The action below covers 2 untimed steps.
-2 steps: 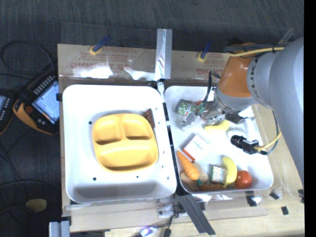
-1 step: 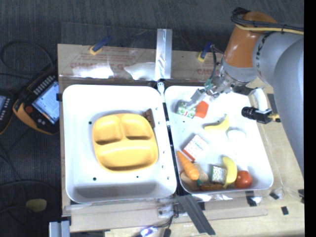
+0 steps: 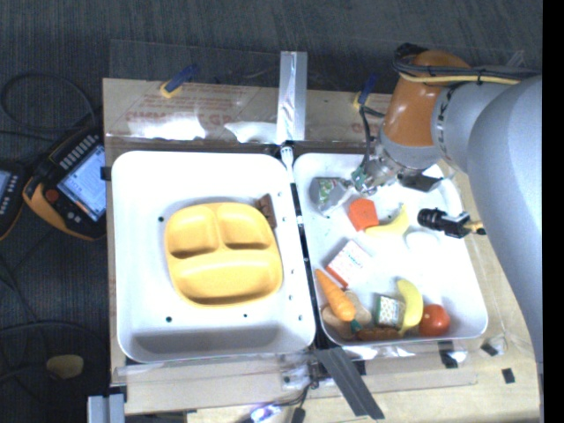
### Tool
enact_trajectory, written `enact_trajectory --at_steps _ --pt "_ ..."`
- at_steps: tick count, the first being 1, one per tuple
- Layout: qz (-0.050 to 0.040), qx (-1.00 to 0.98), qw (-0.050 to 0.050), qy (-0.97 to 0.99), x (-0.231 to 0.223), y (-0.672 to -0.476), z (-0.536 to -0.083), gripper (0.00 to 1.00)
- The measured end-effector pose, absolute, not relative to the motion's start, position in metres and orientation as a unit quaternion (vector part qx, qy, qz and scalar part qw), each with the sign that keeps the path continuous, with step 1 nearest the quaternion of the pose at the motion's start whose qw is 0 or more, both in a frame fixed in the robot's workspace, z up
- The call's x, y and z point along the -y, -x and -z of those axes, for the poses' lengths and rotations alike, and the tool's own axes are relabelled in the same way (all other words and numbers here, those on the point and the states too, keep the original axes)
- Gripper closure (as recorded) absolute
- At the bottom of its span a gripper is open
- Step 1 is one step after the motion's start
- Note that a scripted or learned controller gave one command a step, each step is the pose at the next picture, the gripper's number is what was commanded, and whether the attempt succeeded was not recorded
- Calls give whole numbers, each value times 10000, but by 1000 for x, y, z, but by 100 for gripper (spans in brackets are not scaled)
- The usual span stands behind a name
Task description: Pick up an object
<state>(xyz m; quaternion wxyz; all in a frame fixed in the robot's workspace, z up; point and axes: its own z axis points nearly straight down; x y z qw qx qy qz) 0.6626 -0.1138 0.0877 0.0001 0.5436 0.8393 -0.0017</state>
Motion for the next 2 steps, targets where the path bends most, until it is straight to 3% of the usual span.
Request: enact_trajectory --at_steps 1,2 --pt "6 -7982 -19 -6024 118 -606 -101 0" --pt "8 -7980 -42 -6026 117 -606 -108 100"
